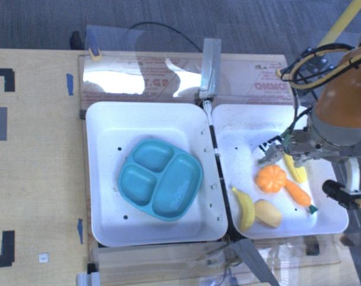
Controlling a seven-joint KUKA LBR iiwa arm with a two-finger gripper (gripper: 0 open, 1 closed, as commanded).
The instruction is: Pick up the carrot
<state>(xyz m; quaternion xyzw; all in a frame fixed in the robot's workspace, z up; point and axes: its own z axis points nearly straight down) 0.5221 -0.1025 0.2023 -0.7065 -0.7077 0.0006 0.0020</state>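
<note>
The carrot point(298, 193), orange with a small green end, lies slanted in the right bin point(240, 130) near its right wall. It sits between an orange pumpkin-shaped toy point(271, 179) on its left and a yellow corn cob point(296, 169) just above it. My gripper point(271, 152) hangs over the right bin, up and to the left of the carrot, just above the pumpkin toy. Nothing shows in its grasp. The arm's grey and orange wrist covers the bin's upper right corner.
A yellow banana point(245, 208) and a tan potato point(268, 213) lie near the right bin's front edge. The left bin point(103, 136) holds a blue three-compartment plate point(161, 179). A metal divider point(216, 159) separates the bins.
</note>
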